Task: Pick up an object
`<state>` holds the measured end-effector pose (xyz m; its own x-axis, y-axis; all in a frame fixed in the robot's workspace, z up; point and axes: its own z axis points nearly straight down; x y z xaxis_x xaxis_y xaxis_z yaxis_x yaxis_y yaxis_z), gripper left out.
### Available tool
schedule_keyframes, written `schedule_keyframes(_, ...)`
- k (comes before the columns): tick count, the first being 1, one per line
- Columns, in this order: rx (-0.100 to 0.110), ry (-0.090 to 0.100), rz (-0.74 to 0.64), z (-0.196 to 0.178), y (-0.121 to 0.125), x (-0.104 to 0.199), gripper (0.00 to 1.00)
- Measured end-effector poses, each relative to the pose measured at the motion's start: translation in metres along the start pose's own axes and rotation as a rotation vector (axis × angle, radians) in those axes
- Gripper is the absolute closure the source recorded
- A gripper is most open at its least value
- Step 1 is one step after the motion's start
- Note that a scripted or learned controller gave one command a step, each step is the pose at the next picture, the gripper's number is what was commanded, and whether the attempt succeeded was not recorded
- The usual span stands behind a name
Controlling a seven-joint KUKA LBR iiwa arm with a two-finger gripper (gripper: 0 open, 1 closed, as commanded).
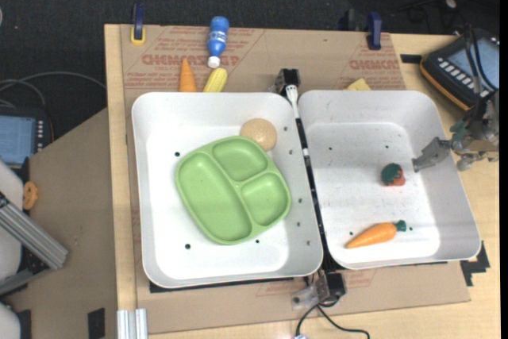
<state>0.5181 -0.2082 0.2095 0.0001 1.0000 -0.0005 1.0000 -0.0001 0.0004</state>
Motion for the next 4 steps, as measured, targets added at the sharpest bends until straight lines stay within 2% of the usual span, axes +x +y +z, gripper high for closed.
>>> schedule_keyframes(1, 0.001, 0.007, -0.004, 0.130, 0.042, -0.004, 0.00)
schedule_keyframes(2, 0.004, 0.011, -0.003, 0.125, -0.018, -0.012, 0.00)
schedule_keyframes(3, 0.005, 0.006, -0.005, 0.125, -0.040, 0.054, 0.00)
schedule_keyframes(4, -0.001, 0.000, 0.001, 0.115, -0.039, 0.049, 1.00)
